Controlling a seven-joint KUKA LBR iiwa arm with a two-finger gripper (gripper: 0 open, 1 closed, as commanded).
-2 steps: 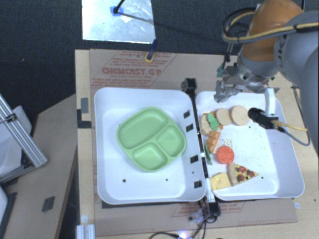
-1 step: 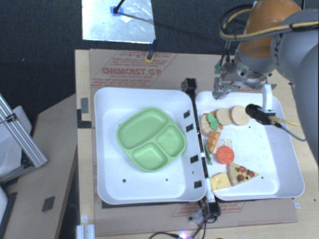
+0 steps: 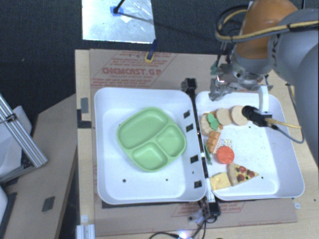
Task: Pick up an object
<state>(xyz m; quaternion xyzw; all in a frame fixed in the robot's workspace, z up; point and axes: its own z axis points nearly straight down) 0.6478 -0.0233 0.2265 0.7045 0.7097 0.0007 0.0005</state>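
Several toy foods lie in the right bin (image 3: pixel 284 158): two tan round biscuits (image 3: pixel 231 116), a green leafy piece (image 3: pixel 214 119), an orange ridged piece (image 3: pixel 213 141), a red tomato (image 3: pixel 225 155), a pizza slice (image 3: pixel 242 173) and a yellow wedge (image 3: pixel 220 181). My gripper (image 3: pixel 220 92) hangs over the back left corner of this bin, just behind the biscuits and the green piece. Nothing shows in its grasp. A black cylinder (image 3: pixel 253 115) on the wrist juts out beside the right biscuit.
The left bin (image 3: pixel 107 183) holds a green divided plate (image 3: pixel 151 138). A black divider with clips (image 3: pixel 196 133) runs between the bins. A yellow cable (image 3: pixel 286 126) trails over the right bin. A foil sheet (image 3: pixel 117 14) lies behind the bench.
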